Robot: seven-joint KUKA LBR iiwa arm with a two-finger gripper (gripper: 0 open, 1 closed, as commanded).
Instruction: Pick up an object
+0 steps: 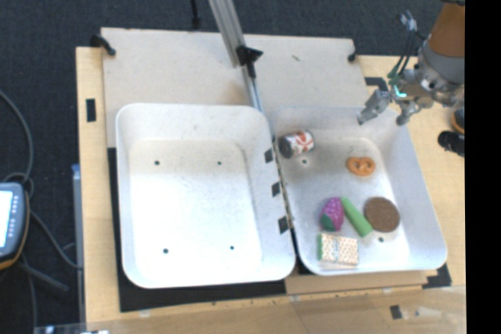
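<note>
Arm (446, 35) comes in at upper right of frame, orange band above the wrist. Fingers (389, 109) hang over the upper right rim of the right bin (427, 199), spread apart, nothing between them. Nothing is picked yet.

All objects sit in the right bin:
- can (296, 142), red and white, lying on its side at the bin's upper left, near the divider between bins
- pretzel (361, 166), orange-brown, mid bin toward the right, well apart from the can
- purple lump (333, 213), lower middle, just beside the green stick
- green stick (356, 217), lying at a slant, between the purple lump and the brown disc
- brown disc (382, 213), flat, right of the green stick, touching or nearly so, can't tell which
- patterned block (338, 250), pale with small coloured dots, bottom of bin, just below the purple lump

Left bin (133, 168) sits beside it on the worktop (94, 90). Metal post (223, 0) rises slantwise from between the bins toward top of frame.
</note>
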